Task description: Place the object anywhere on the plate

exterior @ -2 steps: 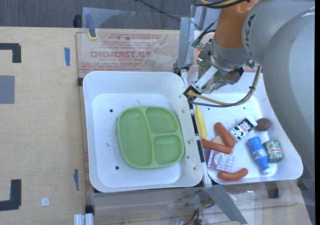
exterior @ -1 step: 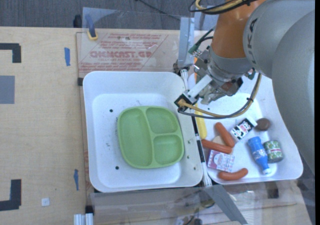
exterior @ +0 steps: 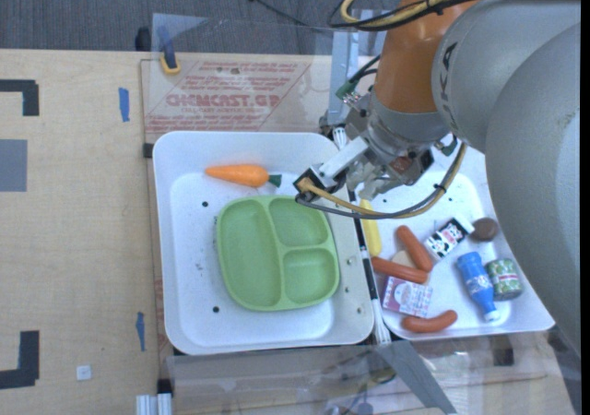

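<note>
Nearest the camera, in the right bin [exterior: 530, 312], lie three toy sausages [exterior: 430, 321], a small pink packet [exterior: 406, 294], a blue bottle [exterior: 478, 285], a green can [exterior: 504, 278] and a black-and-white carton [exterior: 447, 238]. A yellow piece, perhaps a banana [exterior: 371, 233], lies along the wall between the bins. In the left bin [exterior: 180, 247] sits the green divided plate [exterior: 277, 252], nothing resting on it. At about eleven o'clock from the plate, well apart from it, a toy carrot [exterior: 238, 175] lies on the bin floor. At the plate's one o'clock the gripper [exterior: 355, 184] hangs over the dividing wall; its wrist hides the fingers, so whether the jaws are open or closed I cannot tell.
</note>
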You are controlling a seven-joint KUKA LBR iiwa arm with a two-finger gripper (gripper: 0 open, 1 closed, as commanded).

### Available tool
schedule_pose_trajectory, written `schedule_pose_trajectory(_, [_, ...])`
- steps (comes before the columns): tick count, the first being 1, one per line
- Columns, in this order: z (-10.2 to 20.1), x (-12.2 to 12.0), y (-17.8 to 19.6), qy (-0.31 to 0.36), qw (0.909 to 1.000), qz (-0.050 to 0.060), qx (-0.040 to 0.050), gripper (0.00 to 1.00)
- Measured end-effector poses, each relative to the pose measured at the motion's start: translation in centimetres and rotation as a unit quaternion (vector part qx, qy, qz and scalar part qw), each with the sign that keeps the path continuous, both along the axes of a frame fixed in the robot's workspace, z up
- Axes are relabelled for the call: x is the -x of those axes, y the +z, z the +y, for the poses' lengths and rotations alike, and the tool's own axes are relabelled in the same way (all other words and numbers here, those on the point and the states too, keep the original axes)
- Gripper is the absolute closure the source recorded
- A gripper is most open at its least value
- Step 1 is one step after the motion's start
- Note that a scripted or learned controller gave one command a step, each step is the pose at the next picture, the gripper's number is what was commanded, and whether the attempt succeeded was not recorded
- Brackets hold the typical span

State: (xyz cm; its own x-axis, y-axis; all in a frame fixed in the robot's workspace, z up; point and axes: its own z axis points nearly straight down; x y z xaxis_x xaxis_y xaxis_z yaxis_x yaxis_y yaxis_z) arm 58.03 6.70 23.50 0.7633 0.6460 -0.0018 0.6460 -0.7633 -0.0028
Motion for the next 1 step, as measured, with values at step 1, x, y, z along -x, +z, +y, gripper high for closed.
schedule_pose_trajectory(1, [2.77,10.17,2.41,-0.020,0.9998,0.001,0.0002,1.00])
